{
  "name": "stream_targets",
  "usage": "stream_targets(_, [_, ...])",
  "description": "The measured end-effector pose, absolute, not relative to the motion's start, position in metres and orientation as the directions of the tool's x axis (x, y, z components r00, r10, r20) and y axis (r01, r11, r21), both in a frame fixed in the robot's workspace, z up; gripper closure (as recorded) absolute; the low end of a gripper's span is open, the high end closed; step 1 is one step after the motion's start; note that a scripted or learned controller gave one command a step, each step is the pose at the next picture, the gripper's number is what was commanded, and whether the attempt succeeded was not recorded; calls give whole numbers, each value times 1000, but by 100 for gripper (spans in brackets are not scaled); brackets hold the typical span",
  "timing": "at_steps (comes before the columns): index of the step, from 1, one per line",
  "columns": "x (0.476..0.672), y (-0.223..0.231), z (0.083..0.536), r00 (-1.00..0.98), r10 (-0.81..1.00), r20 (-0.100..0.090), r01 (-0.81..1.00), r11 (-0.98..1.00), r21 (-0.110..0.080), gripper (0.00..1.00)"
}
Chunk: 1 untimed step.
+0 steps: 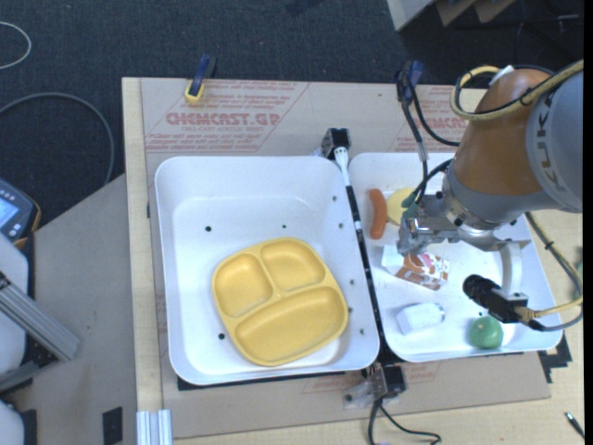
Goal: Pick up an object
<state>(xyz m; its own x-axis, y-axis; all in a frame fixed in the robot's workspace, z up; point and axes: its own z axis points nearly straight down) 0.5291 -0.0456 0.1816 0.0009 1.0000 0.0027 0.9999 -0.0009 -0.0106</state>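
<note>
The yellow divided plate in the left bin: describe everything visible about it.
The yellow divided plate looks like smooth plastic with rounded corners. Raised ridges split it into three compartments: two small ones on the far side and one large one on the near side. It lies flat and turned at an angle on the floor of the left bin, near the front wall. Nothing rests in it.

A divided plate is being carried in the left bin, toward its near edge. In the right bin, a sausage is lying along the left wall, a packet mid-bin, a small block and a ball by the near edge.
</note>
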Motion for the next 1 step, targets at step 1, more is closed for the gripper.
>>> stream_targets(1, [492, 16, 310, -9, 1000, 4, 1000, 9, 13, 100])
